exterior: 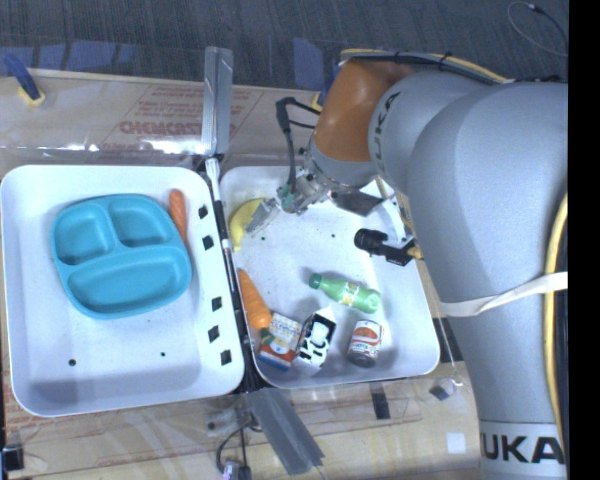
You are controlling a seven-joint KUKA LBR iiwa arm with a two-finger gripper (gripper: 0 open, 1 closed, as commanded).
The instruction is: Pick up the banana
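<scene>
– So, where does the banana [240, 222] lie?

– It lies in the right bin [302, 255], close to the far left corner, against the left wall. It is yellow and curved, with its length running along that wall.

– And the claw?

– The gripper [277, 206] is low over the same corner, just beside the banana on the side away from the wall. The grey arm [450, 168] reaches in over the bin's far right corner. I cannot tell whether the claw touches the fruit, nor whether it is open or closed. Nothing visibly sits in its grip.

– What else is in that bin?

– A carrot [255, 303] lies along the left wall, nearer than the banana. A green bottle [346, 291] lies on its side about the middle. Along the near edge there are a small orange and blue box [280, 343], a black and white carton [318, 340] and a can [365, 340].

– And the left bin [110, 358]?

– It holds a blue divided plate [120, 253] in its far half. A second carrot [178, 213] lies between the plate and the right wall.
</scene>
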